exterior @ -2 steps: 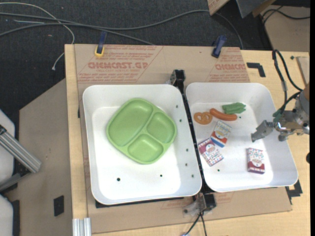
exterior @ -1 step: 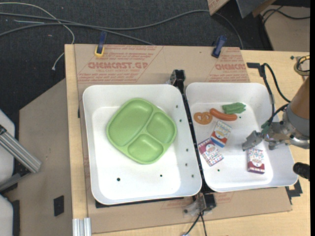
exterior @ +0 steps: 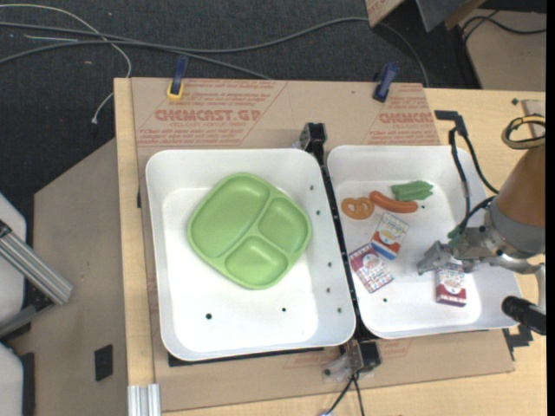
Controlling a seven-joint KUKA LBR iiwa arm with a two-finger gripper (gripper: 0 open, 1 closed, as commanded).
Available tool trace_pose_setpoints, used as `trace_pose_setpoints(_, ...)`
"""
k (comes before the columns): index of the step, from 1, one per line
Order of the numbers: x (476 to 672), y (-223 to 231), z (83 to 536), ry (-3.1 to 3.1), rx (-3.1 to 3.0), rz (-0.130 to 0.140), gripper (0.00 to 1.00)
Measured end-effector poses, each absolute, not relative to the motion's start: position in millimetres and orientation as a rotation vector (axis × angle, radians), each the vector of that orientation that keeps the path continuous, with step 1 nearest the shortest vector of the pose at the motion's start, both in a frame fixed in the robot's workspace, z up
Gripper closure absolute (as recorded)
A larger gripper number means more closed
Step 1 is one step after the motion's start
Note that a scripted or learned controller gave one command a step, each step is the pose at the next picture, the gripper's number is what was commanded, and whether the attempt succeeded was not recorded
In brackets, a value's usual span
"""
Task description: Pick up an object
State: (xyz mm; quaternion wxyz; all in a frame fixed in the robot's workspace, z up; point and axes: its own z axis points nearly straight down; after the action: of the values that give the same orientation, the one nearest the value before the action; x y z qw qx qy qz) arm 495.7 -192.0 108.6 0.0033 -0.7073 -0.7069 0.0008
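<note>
The right bin (exterior: 416, 319) holds several small items. A brown pretzel (exterior: 355, 206) lies beside an orange sausage (exterior: 393, 203), with a green leafy piece (exterior: 413, 190) just behind them. A white and blue carton (exterior: 389, 235) and a pink patterned packet (exterior: 372, 269) lie mid-bin. A red and white packet (exterior: 452, 290) rests near the bin's right front corner. My gripper (exterior: 448, 259) hangs low over the right side of that bin, directly above the back edge of the red and white packet. No item shows lifted.
A green divided plate (exterior: 250, 229) lies in the left bin (exterior: 173, 319). The grey and orange arm (exterior: 525, 206) comes in from the right edge. Black cables (exterior: 464, 167) run along the right bin's back right. Clamps (exterior: 386, 82) hold the cardboard sheet behind the bins.
</note>
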Motion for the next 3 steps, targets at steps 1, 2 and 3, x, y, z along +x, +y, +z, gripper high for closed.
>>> trace_pose_setpoints(1, 497.1, -192.4, 122.1, -2.22, -2.222, -0.002, 1.0)
trace_pose_setpoints(2, 499.5, -194.8, 186.1, -2.227, -2.225, -0.005, 1.0)
trace_pose_setpoints(3, 501.1, -195.2, 240.3, -2.228, -2.225, -0.005, 1.0)
